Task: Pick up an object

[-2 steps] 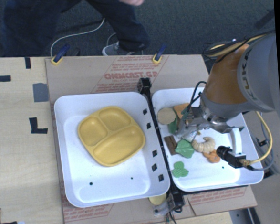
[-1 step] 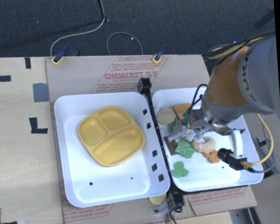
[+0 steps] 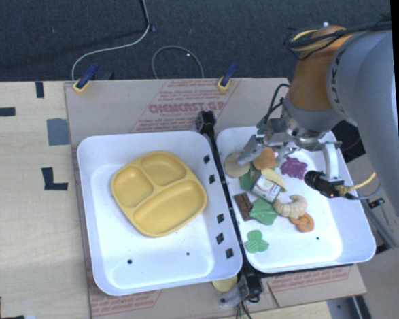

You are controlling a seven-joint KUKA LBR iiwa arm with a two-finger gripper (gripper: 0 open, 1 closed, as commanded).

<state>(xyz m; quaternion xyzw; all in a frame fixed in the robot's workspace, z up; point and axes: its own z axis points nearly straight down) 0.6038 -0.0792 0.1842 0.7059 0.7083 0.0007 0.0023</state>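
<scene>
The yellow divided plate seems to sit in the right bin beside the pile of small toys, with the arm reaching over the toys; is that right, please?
Not quite. The camera view shows the yellow divided plate alone in the left bin. The pile of small toys lies in the right bin, across the divider. The rest holds: the arm does reach over the toys.

Arm [image 3: 329, 71] reaching in from right, pincer [image 3: 253, 148] lowered.

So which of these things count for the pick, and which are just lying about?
For the pick:
gripper over the right bin
toy pile under it: purple grapes, shrimp, green leaf, brown bar

Lying about:
yellow divided plate in the left bin
two clamps
</scene>
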